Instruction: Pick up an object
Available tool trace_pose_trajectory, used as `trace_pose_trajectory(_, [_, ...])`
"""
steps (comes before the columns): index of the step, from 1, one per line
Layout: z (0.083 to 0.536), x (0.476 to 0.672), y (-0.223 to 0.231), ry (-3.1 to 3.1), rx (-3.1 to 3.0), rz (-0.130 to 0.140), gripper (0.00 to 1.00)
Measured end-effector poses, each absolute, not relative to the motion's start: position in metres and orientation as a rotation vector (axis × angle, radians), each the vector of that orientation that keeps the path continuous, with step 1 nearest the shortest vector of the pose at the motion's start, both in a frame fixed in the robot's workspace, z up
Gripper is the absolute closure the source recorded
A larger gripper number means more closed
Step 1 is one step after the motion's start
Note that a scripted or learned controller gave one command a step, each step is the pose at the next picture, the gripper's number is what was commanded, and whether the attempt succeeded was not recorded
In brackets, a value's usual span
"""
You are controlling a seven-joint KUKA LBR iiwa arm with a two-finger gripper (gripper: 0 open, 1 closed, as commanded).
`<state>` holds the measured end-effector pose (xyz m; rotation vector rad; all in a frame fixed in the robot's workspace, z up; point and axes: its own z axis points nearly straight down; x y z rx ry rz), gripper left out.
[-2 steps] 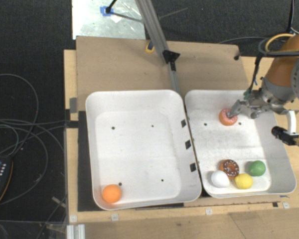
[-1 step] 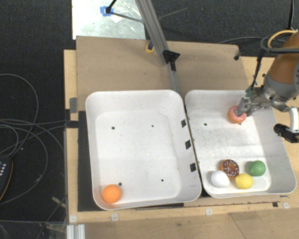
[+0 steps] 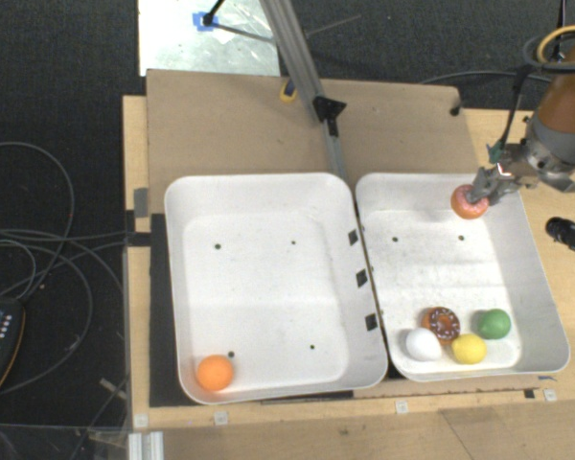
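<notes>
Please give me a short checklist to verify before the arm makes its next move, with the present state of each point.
1. Gripper is over the right bin, at its far side: ok.
2. Pink object sits right at the gripper: ok.
3. Pink object is really gripped: cannot tell.
4. Pink object has no neighbours touching it: ok.
5. Doughnut, white ball, yellow ball and green ball are clustered at the near end, away from the gripper: ok.
6. Orange ball lies apart in the left bin: ok.

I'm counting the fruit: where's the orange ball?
The orange ball lies alone in the left bin, at its near-left corner.
</notes>
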<state>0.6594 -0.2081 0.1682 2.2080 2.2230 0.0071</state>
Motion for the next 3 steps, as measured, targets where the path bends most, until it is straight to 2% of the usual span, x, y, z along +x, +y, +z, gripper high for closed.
trace_pose_trajectory(2, [0.283, 0.660, -0.208, 2.223, 2.209, 0.006, 1.00])
trace_pose_trajectory(3, [0.280, 0.638, -0.158, 2.231, 2.211, 0.003, 1.00])
